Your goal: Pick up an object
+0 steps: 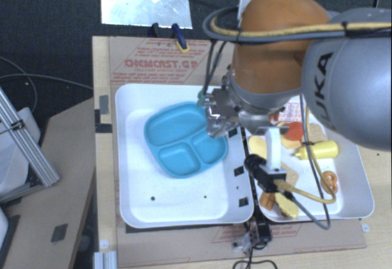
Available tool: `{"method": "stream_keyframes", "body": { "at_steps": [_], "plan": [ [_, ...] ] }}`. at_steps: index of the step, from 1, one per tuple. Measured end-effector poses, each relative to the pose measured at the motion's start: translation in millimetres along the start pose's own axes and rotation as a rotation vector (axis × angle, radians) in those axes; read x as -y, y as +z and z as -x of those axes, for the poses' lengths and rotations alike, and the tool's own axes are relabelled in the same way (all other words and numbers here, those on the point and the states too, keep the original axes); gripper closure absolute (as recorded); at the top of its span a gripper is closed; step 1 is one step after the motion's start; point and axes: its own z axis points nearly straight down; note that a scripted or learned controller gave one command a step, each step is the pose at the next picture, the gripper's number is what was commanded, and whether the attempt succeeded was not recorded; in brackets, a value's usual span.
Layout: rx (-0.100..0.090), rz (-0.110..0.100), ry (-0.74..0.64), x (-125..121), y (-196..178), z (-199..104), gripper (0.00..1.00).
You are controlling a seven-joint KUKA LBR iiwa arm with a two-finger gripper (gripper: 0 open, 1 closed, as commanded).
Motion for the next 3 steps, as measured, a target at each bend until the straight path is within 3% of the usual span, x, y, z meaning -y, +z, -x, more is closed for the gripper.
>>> {"method": "stream_keyframes", "body": {
  "at_steps": [1,2,3],
  "plan": [
    [0.003,0.008,0.005,-52,-29,65,1.0],
    [0.002,-0.006,-0.002,-81,103,41,1.0],
    [0.001,0.013,0.002,-100,3,69,1.0]
  ]
}}
